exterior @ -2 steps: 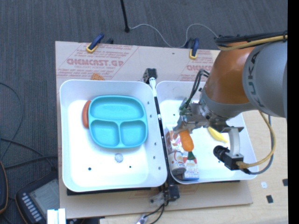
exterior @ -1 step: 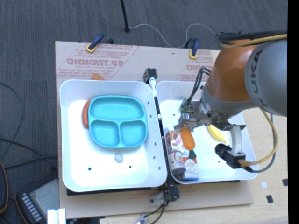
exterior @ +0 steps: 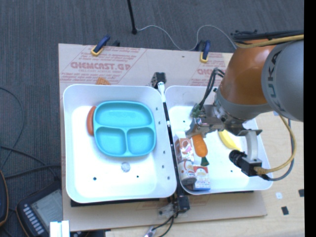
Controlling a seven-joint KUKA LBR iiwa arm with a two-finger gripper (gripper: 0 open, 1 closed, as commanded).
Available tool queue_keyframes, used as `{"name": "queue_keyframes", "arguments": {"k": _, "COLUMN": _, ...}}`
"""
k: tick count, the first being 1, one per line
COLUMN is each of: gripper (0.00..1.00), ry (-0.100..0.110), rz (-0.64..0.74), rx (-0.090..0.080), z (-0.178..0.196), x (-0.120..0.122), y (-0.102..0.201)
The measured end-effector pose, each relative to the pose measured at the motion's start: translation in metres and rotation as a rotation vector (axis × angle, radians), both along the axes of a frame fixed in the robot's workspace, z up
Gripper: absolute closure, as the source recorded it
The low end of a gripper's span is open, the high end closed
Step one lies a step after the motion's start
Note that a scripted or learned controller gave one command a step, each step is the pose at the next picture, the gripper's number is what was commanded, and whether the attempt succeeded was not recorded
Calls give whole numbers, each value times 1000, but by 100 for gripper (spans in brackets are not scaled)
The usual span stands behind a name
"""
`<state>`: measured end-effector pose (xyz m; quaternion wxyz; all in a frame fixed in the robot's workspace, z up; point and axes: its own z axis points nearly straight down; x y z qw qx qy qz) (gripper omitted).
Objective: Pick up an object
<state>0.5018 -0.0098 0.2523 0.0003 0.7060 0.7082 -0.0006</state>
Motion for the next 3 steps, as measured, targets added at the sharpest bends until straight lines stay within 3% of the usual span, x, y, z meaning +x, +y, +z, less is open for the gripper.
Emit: {"name": "queue_keyframes", "arguments": {"k": 3, "gripper": 100, "ry": 1, "rz": 1, "rx": -3, "z": 29, "x": 1, "y": -1}}
